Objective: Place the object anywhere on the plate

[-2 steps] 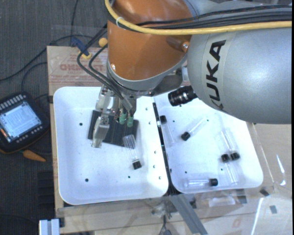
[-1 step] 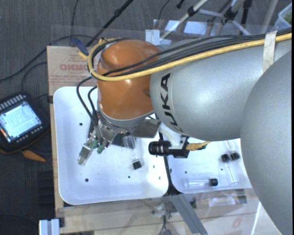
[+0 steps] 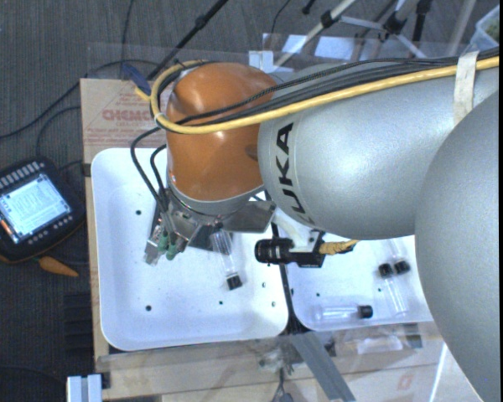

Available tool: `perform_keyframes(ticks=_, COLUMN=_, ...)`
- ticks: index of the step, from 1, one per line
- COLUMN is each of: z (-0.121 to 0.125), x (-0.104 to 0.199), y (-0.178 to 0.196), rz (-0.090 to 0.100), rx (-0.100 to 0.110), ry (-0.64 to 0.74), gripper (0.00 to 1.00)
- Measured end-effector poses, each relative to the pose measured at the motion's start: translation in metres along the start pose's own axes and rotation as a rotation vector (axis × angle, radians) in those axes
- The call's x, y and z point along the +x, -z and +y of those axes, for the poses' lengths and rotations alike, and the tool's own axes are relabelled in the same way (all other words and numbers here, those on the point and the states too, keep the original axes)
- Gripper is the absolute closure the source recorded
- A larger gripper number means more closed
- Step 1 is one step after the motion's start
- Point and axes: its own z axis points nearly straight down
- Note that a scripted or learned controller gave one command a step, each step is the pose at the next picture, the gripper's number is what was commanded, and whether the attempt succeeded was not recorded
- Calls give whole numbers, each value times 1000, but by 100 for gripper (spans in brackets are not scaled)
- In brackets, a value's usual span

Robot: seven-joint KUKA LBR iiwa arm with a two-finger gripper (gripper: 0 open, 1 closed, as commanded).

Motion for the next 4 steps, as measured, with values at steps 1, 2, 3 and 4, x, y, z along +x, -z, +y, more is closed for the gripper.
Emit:
perform_keyframes(ticks=1, z=9, x=-46, y=30, rz=-9, rx=-5, ry=205, gripper=100)
perform_keyframes(ticks=2, z=-1, x=0, y=-7, rz=-5, rx=-4, ry=482, gripper=100)
perform_keyframes(ticks=3, z=38, x=-55, y=-4, rz=-9, rx=-6, ry=724, gripper=100)
perform_keyframes(ticks=4, z=75, x=-105, y=-35, rz=-11, rx=-7, ry=1257, gripper=100)
